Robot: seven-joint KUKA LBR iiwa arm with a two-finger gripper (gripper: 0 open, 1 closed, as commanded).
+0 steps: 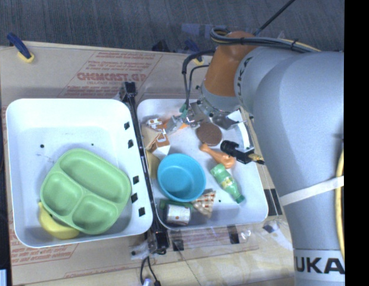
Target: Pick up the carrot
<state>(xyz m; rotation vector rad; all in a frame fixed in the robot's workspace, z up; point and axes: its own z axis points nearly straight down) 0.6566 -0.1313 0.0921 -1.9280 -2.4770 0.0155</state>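
The carrot [218,154], a small orange piece, lies in the right bin [254,196], just right of its middle and below a brown disc [210,134]. My gripper [187,115] hangs over the back part of that bin, up and to the left of the carrot and clearly apart from it. Its tip is close to a small brown and white item [161,138] by the left wall. The arm's grey body covers the right bin's far right side.
A blue bowl [181,177] sits left of the carrot, a green bottle [227,183] just below it. A can [178,214] and a tan wedge [205,202] lie at the front. The left bin [17,136] holds a green divided plate [86,189] over a yellow item [56,226].
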